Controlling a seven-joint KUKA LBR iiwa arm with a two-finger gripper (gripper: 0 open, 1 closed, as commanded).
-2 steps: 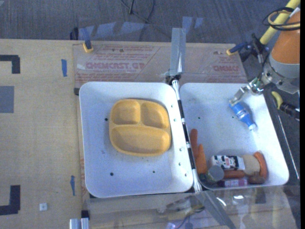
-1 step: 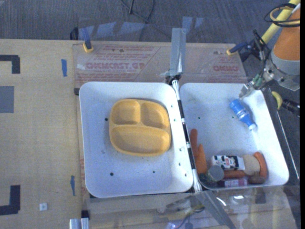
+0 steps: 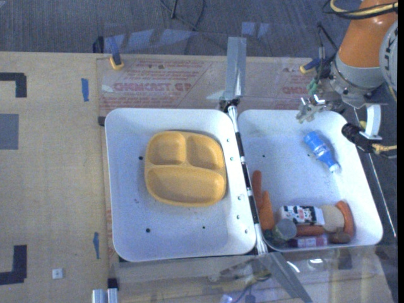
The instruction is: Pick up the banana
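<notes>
In the camera view the gripper (image 3: 310,108) hangs over the right bin's (image 3: 278,131) far edge at about one o'clock, clamped on nothing, and whether its claw is apart or together cannot be told; the task looks to be at the approach step. No banana can be made out. The right bin holds a blue bottle (image 3: 321,150), carrots (image 3: 264,202) and a jumble of items along its near wall, while the left bin (image 3: 126,188) holds a yellow divided tray (image 3: 185,168); the next move calls for locating the fruit first.

My arm (image 3: 369,33) reaches in from the right at the far corner, its orange band topmost and grey wrist below. My gripper (image 3: 310,106) hangs at its lower left end, small and pointing down.
</notes>
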